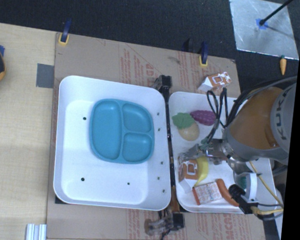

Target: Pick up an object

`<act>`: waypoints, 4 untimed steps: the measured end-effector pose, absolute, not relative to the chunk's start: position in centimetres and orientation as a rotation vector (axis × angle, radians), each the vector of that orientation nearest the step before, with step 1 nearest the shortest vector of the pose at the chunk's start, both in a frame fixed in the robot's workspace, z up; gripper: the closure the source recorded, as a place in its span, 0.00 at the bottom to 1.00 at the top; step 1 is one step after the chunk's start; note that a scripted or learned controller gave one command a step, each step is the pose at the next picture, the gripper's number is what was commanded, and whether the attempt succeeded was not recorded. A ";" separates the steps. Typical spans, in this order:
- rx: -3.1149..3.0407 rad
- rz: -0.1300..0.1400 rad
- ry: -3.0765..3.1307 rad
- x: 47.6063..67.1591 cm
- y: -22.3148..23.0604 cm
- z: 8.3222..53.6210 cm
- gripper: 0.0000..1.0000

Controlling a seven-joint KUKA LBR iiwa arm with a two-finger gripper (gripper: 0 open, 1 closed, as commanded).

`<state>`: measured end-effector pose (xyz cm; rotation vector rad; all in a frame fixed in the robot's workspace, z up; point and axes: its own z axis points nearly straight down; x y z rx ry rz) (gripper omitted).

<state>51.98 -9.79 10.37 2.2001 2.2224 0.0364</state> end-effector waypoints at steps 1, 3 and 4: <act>2.197 0.035 2.223 52.0 -9.9 11.5 1.00; 2.216 -0.004 2.227 54.2 -9.3 9.2 0.00; 2.213 -0.006 2.230 54.2 -9.3 10.2 1.00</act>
